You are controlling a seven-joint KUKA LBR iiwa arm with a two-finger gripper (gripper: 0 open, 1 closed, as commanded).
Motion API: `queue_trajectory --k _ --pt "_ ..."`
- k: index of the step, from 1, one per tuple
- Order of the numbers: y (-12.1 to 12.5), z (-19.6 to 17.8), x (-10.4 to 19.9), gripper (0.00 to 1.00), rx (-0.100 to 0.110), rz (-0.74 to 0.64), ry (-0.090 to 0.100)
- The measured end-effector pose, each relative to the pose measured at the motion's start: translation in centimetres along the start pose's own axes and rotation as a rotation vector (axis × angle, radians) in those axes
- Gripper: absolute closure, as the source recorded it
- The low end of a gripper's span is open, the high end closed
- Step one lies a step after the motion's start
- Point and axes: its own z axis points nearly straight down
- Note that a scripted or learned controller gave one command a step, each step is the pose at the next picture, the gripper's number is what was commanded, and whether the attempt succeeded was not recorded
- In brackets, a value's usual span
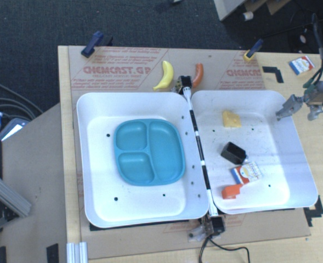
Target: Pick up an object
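two white bins (pixel 90 163), one blue plate (pixel 149 151), one banana (pixel 164 75)

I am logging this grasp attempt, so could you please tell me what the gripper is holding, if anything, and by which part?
Nothing is held: the grey two-finger gripper hovers at the far right rim of the right shallow white bin, nothing between its open fingers.

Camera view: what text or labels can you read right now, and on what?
"CHEMCAST G P" in red, left protective sheet behind the bins.
"CHEMCAST" in red, right sheet; remainder blurred.
Small carton in the right bin: print too small.
Blue-white packet: unreadable.
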Motion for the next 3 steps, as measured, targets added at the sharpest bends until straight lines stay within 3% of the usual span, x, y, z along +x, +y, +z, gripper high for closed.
queue_trajectory --k 1,2,3 --pt "5.9 9.5 1.4 0.0 0.0 -0.001 0.0" --pt "8.6 15.7 6.1 0.0 -0.008 -0.001 -0.003" --pt "9.2 15.8 8.6 0.0 -0.007 0.0 -0.002"
